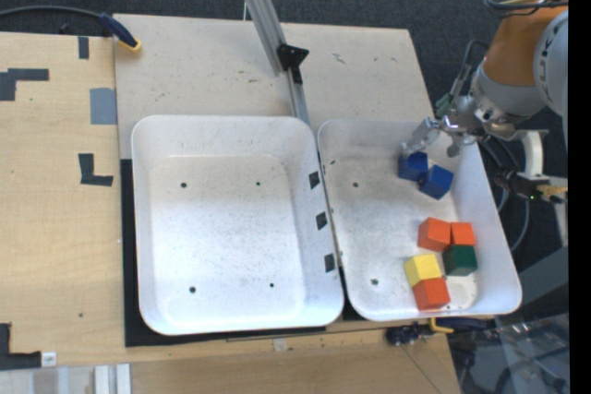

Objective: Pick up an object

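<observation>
Claw (432, 136) sits over far right part of the right bin (369, 291); can't tell its state. Just below it, two blue blocks: one (413, 166) right at the tips, other (437, 181) touching that one, slightly further out. Further toward the bin's near end, a cluster: orange block (434, 233), green block (460, 260), yellow block (423, 269), red block (431, 293). Left bin (148, 143) well off to the claw's side, on the surface (55, 198).

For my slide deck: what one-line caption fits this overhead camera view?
Grey-and-orange arm's tool poised over two blue cubes in the right white bin, with orange, yellow and green cubes clustered nearby.
</observation>
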